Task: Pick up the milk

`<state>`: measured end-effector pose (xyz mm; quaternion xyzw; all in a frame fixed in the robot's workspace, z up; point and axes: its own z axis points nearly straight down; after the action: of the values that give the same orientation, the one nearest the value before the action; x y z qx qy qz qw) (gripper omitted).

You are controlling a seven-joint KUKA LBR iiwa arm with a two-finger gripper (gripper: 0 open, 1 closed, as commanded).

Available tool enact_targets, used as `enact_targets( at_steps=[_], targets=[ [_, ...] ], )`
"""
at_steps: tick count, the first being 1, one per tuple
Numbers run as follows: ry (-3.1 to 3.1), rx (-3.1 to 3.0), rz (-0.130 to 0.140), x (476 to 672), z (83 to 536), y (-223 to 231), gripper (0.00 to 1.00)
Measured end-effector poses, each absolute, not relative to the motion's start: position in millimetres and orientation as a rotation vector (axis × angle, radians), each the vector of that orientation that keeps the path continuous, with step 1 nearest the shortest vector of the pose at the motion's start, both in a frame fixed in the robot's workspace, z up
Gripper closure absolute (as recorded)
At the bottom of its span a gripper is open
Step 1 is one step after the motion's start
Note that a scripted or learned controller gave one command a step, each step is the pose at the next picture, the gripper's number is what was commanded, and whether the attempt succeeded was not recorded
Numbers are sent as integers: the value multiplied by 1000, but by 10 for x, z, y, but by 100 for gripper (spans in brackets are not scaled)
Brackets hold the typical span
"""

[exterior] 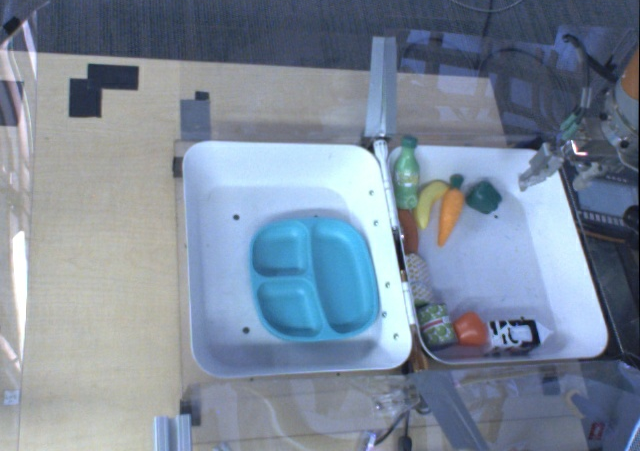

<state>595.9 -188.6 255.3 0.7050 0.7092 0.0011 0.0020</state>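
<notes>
Pincer (540, 167) state unreadable; milk (514, 333) sits against the right bin's (590, 284) near wall, touching tomato (471, 329), so likely wall clash or mis-grab.

- A pale wooden bench (100, 269) carries everything
- Two shallow white bins sit on it side by side, touching: the left bin (215, 339) and the right bin (585, 324)
- Black tape patches (100, 87) lie at the bench's far left
- A grey metal bracket (381, 89) stands behind the bins' seam
</notes>
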Motion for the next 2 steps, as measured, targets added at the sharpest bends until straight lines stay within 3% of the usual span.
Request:
enact_targets(
  at_steps=[1,2],
  targets=[
    [2369,2055,4,5368,1942,-2057,0],
    [2490,1908,5,5311,1365,-1154,0]
  ],
)
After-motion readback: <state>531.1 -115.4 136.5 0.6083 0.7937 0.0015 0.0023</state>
